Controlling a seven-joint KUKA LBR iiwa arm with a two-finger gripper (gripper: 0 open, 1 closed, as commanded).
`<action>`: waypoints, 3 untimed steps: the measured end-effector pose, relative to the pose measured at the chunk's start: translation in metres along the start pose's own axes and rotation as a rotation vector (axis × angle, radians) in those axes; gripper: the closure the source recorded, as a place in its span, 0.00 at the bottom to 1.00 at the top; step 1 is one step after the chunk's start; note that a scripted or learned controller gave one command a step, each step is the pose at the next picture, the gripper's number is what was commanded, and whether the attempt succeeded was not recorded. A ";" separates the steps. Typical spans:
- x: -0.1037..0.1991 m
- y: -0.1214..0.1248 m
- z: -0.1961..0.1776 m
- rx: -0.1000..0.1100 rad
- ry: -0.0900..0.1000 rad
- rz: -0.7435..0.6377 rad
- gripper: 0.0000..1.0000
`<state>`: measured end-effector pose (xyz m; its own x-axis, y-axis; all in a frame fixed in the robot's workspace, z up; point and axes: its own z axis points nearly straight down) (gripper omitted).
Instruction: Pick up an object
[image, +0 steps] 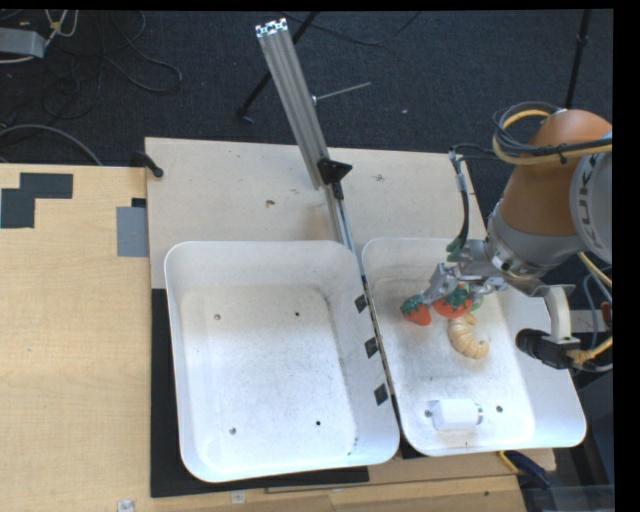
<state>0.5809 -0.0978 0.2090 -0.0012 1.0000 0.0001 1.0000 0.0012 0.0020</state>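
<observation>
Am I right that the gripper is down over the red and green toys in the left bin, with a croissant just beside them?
Not quite: the gripper, red and green toys and croissant are all in the right bin, as the camera view shows.

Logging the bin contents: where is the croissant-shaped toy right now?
In the right bin, the croissant toy lies just below the gripper, right of the red and green toys.

Smooth white plastic bins (260, 300) on a pale wood bench (60, 300).
</observation>
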 end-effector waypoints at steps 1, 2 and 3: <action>-0.001 0.000 -0.027 0.002 0.000 0.000 1.00; 0.049 -0.007 -0.022 0.007 0.002 -0.002 1.00; 0.103 -0.011 -0.021 0.007 0.002 -0.003 1.00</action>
<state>0.5693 0.0047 0.2302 -0.0045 1.0000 0.0024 1.0000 0.0045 -0.0052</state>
